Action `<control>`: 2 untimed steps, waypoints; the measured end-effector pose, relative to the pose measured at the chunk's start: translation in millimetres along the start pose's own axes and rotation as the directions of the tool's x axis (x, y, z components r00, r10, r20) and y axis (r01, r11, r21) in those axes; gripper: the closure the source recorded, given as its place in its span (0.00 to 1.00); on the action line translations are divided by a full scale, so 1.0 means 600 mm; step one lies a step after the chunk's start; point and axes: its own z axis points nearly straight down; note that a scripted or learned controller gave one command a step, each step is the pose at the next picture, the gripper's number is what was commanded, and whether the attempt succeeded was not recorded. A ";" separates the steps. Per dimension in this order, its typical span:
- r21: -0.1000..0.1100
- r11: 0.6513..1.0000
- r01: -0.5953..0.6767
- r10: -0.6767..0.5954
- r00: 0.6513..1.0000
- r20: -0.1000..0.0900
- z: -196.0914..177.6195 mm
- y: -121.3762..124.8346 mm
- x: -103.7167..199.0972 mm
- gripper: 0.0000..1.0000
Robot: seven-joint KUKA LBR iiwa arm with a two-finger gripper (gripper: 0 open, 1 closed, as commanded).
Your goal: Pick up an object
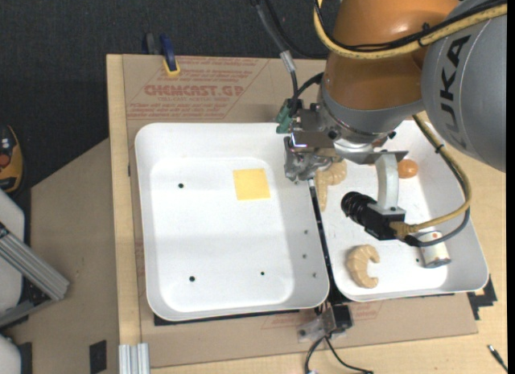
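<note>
My gripper (301, 168) hangs over the left edge of the right bin (451, 203), close to the divider between the two bins. Right beside it lies a pale tan food-like piece (331, 176), partly hidden by the wrist. A tan croissant-shaped object (363, 267) rests near the front of the right bin. A small orange ball (408, 169) sits further back on the right. In the left bin (161, 203) a flat yellow square (251, 184) lies toward the back.
The arm's large orange and grey body covers the back of the right bin. Both bins stand on a brown board (193, 83), with a blue-and-yellow clamp (168, 57) at its far edge.
</note>
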 end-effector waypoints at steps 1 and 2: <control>-0.021 1.000 -0.008 0.008 1.000 0.000 -0.048 -0.015 0.019 1.00; -0.005 1.000 -0.004 0.004 1.000 0.002 0.105 -0.068 0.136 1.00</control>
